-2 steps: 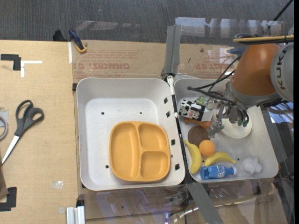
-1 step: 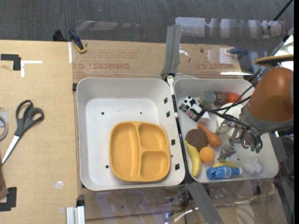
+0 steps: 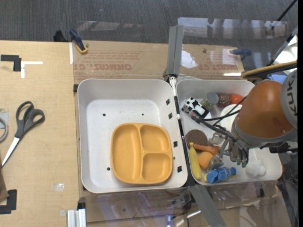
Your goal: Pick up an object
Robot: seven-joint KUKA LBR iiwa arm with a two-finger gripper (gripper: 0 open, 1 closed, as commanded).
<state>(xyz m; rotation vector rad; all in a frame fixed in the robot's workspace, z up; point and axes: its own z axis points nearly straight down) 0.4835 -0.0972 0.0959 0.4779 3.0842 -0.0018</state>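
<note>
Two white bins sit side by side on the surface (image 3: 42, 79): the left bin (image 3: 94, 108) carries a yellow divided plate (image 3: 141, 153), and the right bin (image 3: 246, 85) holds a jumble of small things, with the claw (image 3: 226, 154) lowered among them. Its state cannot be told, since arm and cables crowd it. Just beside it lie an orange ball (image 3: 205, 160), a carrot (image 3: 207, 148), a banana (image 3: 194, 162), a brown disc (image 3: 196, 137) and a blue toy (image 3: 220, 174), while scissors (image 3: 23, 122) rest well apart at left.
</note>
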